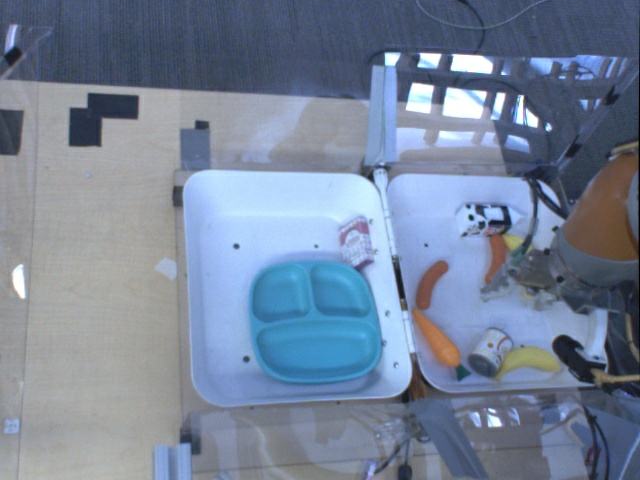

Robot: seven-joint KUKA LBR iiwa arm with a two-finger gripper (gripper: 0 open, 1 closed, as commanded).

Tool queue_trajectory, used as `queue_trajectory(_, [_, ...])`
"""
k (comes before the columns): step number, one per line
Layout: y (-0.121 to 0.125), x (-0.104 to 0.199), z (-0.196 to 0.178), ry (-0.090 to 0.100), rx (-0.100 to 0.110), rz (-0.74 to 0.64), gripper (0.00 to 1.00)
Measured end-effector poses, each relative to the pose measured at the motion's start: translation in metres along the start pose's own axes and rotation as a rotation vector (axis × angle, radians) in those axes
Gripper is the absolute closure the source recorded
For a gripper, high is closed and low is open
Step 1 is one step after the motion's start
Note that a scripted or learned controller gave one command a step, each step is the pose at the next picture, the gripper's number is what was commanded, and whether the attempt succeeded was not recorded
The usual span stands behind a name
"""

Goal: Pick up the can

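Lowest in your frame, the can (489, 351) lies on its side in the right bin (440, 213), touching the banana (529, 361) and beside a carrot (438, 339). The gripper (510, 276) hangs above it, mid-right; you cannot tell its grip state.

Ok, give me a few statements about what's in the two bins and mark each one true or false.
1. The teal divided plate lies in the left bin. True.
2. The can stands on the teal plate. False: it lies on its side in the right bin, beside the banana.
3. A carrot lies near the right bin's front left corner. True.
4. The hand holds the can. False: the hand is over the right bin's middle, apart from the can.
5. The sausage is in the left bin. False: it is in the right bin.
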State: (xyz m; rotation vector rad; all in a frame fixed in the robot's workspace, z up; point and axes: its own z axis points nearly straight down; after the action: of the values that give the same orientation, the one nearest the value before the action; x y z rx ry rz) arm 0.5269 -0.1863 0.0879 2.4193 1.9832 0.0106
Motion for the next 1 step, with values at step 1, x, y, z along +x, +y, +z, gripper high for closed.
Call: queue_trajectory(1, [-0.0409,0.0319,-0.0011,0.002,-0.005,-0.116,0.00])
